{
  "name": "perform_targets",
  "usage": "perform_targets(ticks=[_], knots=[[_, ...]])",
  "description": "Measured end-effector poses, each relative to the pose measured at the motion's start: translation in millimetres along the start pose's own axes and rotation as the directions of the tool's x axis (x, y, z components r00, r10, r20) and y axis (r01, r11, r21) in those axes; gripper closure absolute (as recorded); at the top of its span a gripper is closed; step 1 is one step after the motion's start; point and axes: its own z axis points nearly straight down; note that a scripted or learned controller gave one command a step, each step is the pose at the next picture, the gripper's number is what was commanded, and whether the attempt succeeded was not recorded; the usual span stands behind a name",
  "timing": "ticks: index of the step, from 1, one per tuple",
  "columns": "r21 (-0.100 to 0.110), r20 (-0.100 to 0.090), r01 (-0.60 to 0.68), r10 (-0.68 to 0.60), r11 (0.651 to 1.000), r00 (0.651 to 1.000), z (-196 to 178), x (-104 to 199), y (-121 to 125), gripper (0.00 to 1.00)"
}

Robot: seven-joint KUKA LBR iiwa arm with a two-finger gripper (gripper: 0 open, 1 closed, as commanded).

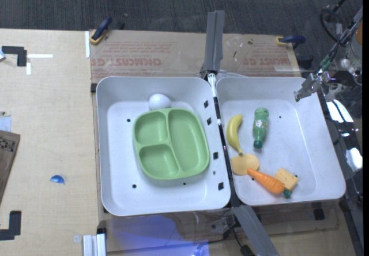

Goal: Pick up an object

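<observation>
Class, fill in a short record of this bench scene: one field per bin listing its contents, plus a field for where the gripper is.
left bin: green divided plate; white ball touching the plate's far edge
right bin: banana, green bottle lying down, yellow round piece, carrot, cheese wedge
gripper: at the right bin's far right corner, nothing seen between its fingers

Arm reaches in from right edge, mostly out of sight behind cables and dark metal parts. Gripper [304,89] pokes leftward at upper right, metal tip pointing toward left and slightly down. Nothing visible between its fingers. Wrist hardware behind it tangled, reflective, hard to make out.
</observation>
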Motion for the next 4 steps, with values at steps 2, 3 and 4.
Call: perform_targets(ticks=[2,3,4], knots=[[-0.003,0.001,-0.05,0.05,0.999,0.999,164.2,77.4,-5.6,0.0],[0.003,0.001,-0.056,0.055,0.998,0.998,158.6,75.6,-6.6,1.0],[0.0,0.002,-0.164,0.164,0.986,0.986,37.4,116.3,-34.7,1.0]])
